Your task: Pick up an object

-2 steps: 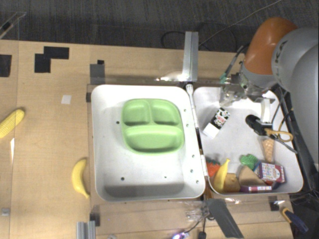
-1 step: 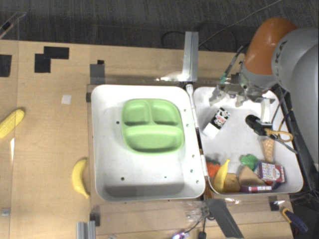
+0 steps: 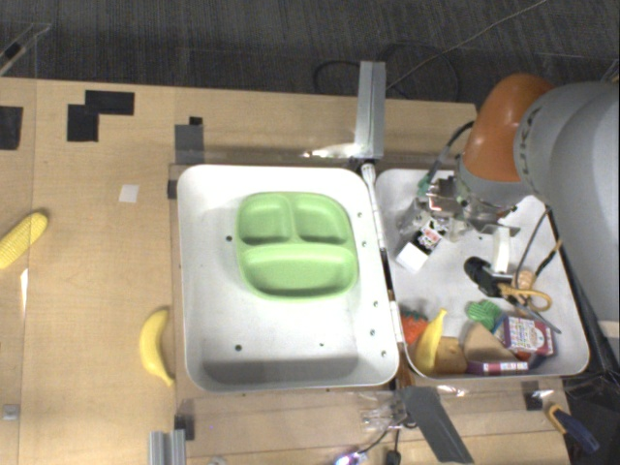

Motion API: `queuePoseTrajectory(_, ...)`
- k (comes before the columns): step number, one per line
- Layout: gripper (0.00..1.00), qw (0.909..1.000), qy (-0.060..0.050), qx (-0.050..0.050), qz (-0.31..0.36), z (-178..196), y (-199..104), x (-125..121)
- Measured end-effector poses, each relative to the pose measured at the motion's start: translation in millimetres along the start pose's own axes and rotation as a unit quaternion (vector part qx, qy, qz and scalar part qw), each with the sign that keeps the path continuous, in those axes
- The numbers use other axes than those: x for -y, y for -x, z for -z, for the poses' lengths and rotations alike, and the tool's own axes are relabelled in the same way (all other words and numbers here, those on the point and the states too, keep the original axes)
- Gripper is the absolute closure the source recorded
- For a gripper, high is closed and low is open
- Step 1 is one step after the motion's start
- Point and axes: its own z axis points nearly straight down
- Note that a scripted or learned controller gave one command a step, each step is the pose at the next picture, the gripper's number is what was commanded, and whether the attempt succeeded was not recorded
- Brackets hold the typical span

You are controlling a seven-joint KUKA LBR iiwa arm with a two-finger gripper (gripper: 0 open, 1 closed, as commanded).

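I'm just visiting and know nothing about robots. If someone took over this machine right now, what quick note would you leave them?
Gripper: low over the back of the right bin; nothing visibly held.
Things to pick: a pile at that bin's front, with a small banana, a colourful box and scissors.
Left bin: holds a green divided tray.
Done: no pick visible yet.
Left: grasp one object and lift it.

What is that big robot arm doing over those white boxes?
The grey arm reaches in from the right, and its end effector hangs low over the right bin. Toys are piled at the near end of that bin, including a small banana and a pair of scissors. The left bin holds a green divided plate. A bigger banana and a corn cob lie outside on the bench. It's trying to pick something up, but I can't see anything held yet.
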Motion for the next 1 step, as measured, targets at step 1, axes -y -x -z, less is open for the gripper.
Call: queuePoseTrajectory(1, 1.00, 1.0000, 0.004, -0.001, -0.001, 13.3, 0.8, -2.6)
